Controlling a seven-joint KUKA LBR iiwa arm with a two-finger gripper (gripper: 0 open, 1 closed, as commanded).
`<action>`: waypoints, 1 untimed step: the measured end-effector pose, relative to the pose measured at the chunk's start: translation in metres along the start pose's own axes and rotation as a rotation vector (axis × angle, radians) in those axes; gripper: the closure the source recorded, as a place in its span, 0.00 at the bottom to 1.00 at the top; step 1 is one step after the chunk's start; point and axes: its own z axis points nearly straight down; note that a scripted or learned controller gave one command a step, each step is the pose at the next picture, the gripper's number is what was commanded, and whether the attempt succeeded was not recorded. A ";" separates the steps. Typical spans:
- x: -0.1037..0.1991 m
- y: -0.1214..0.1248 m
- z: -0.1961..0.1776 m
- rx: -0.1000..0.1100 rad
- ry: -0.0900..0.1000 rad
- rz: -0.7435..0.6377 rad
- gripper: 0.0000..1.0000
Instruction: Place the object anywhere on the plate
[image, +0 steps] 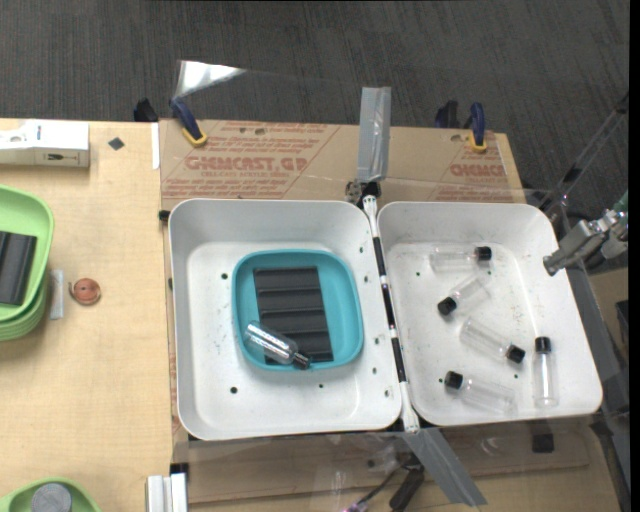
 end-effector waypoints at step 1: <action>-0.082 -0.022 -0.042 0.000 0.000 -0.119 0.00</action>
